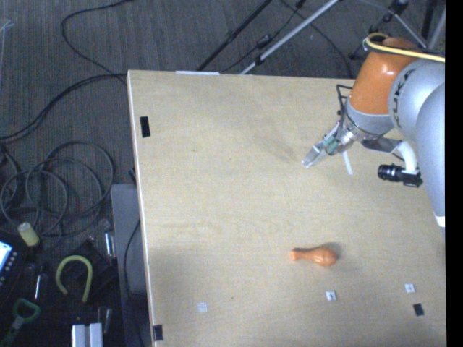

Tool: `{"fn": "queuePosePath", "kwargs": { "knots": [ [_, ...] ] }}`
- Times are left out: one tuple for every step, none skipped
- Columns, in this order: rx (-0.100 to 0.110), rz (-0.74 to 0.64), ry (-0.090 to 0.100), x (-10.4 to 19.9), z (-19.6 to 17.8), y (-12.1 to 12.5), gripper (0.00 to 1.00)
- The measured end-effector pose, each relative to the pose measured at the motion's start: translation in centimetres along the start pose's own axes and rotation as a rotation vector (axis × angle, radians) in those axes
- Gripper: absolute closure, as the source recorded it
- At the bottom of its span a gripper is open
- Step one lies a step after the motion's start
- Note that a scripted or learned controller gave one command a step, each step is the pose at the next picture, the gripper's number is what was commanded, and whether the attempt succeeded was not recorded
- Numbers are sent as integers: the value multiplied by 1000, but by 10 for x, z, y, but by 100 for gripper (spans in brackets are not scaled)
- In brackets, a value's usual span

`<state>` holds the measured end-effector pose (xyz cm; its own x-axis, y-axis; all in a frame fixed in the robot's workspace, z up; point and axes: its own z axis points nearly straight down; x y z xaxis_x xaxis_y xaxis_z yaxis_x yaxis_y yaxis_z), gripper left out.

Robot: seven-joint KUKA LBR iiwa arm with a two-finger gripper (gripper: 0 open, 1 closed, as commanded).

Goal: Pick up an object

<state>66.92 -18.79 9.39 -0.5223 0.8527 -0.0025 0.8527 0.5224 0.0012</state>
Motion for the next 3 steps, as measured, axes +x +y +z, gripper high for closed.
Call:
{"fn": "queuePosePath", "kwargs": {
  "knots": [
    [0,136,2,42,-74,26,100],
    [2,325,3,92,-90,56,100],
    [3,318,-2,0,-241,-12,100]
  ]
}}
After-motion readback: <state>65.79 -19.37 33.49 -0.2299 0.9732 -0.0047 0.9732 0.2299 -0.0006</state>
